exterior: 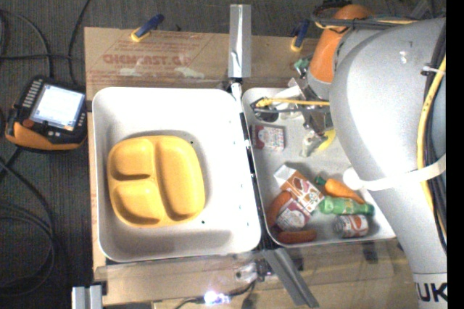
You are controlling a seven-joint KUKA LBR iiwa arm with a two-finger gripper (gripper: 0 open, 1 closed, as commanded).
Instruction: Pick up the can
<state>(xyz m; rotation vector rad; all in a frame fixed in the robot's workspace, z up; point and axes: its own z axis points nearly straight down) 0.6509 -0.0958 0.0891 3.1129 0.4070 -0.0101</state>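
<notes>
Two white bins sit side by side on the bench. In the right bin (pixel 270 110), the gripper (pixel 314 128) hovers at the far end, its opening unclear; the can (pixel 353 225) lies at the near right corner.

A yellow divided tray (pixel 155 179) lies in the left bin (pixel 101 155); left of that bin (off the bench) sits a handheld pendant (pixel 49 114).

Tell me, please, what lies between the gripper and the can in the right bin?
In the camera view, the carrot and the green bottle lie between the gripper and the can.
</notes>
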